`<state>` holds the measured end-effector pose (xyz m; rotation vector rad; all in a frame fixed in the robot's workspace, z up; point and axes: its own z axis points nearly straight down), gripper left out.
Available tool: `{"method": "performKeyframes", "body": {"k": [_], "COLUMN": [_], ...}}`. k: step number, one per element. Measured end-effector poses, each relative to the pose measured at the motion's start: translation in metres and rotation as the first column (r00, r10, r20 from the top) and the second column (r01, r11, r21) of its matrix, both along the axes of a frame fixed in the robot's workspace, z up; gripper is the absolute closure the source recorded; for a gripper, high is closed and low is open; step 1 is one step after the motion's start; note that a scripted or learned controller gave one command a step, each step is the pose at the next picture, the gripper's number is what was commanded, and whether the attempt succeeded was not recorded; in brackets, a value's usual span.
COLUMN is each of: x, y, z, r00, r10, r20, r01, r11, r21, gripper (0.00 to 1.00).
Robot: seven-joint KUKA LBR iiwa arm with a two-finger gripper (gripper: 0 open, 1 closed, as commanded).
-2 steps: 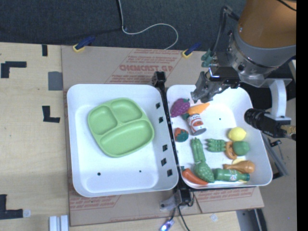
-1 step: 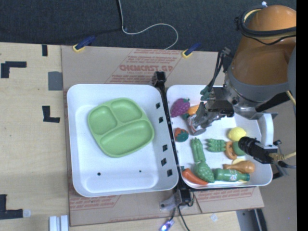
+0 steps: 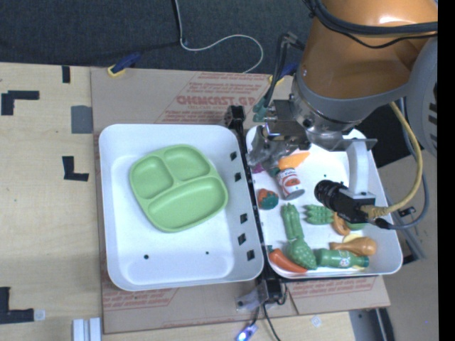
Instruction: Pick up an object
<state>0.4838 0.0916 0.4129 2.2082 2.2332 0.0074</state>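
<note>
My gripper [image 3: 273, 148] hangs low over the far left corner of the right bin [image 3: 370, 190], close to the wall between the bins. Just to its right and nearer lies a small white bottle [image 3: 289, 180] with an orange cap and a red label. An orange piece [image 3: 296, 159] lies beside the gripper. A teal and red round toy [image 3: 267, 199] sits a little nearer along the left wall. I see nothing clearly held in the gripper.
The right bin's near half holds a green corn-like toy [image 3: 291, 223], a green leafy piece [image 3: 319, 214], a carrot [image 3: 283, 261], a green bottle [image 3: 343, 259] and a yellow-orange pear shape [image 3: 356, 246]. A green divided plate [image 3: 178, 187] lies in the left bin [image 3: 121, 247].
</note>
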Motion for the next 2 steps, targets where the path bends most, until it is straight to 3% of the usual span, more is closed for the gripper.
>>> {"method": "performKeyframes", "body": {"k": [1, 2], "x": [-0.005, -0.002], "y": [-0.002, -0.001], "z": [-0.238, -0.220], "r00": [1.000, 1.000], "r10": [-0.011, -0.009], "r20": [-0.024, -0.011], "r01": [0.011, 0.009], "r11": [1.000, 1.000], "r21": [-0.007, -0.003], "gripper": [1.00, 1.00]}}
